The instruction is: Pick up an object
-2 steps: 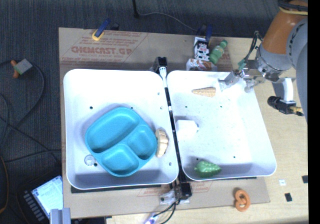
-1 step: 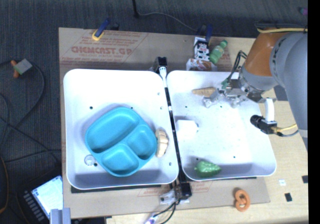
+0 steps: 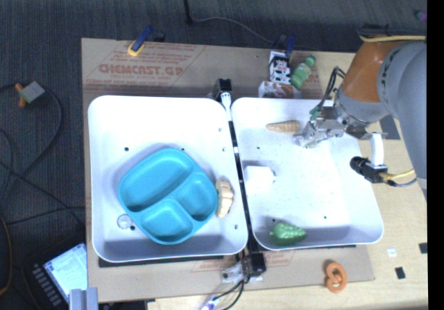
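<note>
One tan cone-shaped object (image 3: 283,127) lies on the floor of the right white bin (image 3: 347,222), near its far wall. The gripper (image 3: 310,136) sits just right of it; finger state cannot be determined. A green lumpy toy (image 3: 287,233) rests near the front wall.
</note>
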`<state>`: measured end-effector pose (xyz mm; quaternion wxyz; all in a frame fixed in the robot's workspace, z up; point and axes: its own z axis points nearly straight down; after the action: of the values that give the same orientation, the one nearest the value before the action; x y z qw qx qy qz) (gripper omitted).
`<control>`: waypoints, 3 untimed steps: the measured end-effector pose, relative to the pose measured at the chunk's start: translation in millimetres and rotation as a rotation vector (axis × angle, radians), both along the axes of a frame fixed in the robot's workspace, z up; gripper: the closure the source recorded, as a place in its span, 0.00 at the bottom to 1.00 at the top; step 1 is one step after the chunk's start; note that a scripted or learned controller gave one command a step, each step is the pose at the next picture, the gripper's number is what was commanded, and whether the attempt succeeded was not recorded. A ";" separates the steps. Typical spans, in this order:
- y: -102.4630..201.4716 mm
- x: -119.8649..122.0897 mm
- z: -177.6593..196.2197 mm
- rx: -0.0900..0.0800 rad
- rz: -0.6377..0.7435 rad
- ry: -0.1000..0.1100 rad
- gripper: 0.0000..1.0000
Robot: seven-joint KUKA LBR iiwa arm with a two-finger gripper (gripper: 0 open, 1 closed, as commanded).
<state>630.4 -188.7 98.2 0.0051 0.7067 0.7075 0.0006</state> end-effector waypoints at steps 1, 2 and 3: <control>35.7 37.1 56.0 0.005 0.001 0.005 1.00; 108.3 38.5 103.2 0.006 0.001 0.006 1.00; 172.1 -48.0 115.0 0.006 0.000 0.009 1.00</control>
<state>582.4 -16.6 213.2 -0.0001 0.7066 0.7076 -0.0003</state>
